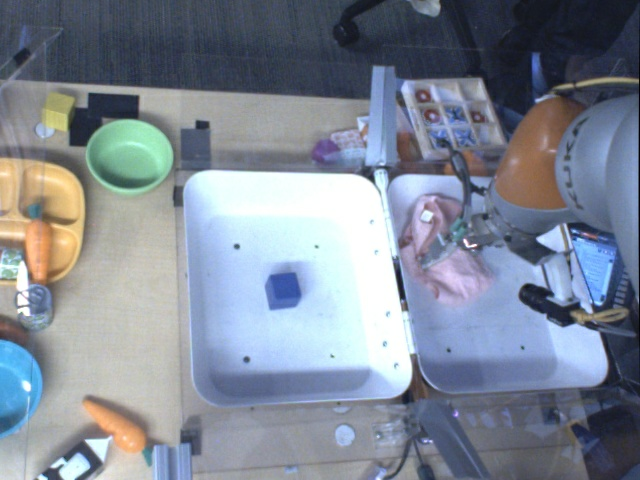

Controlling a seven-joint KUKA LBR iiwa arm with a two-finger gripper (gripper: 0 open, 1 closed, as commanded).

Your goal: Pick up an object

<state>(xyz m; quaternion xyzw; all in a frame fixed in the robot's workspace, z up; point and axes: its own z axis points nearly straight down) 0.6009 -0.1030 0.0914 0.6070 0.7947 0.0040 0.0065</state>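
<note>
A small blue cube (284, 289) lies near the middle of the left white bin (220, 218). A crumpled pink cloth-like object (452, 268) rests in the upper left of the right bin (520, 353). My gripper (449, 243) reaches in from the right and sits low, right over the pink object and touching its top. The grey arm with its orange band (530, 168) hangs over the right bin's upper right.
Left of the bins are a green bowl (128, 155), a yellow tray (60, 198) with a carrot (37, 250), a blue plate (15, 388) and a second carrot (115, 423). Behind the bins lie a patterned box (450, 113) and a purple item (328, 149).
</note>
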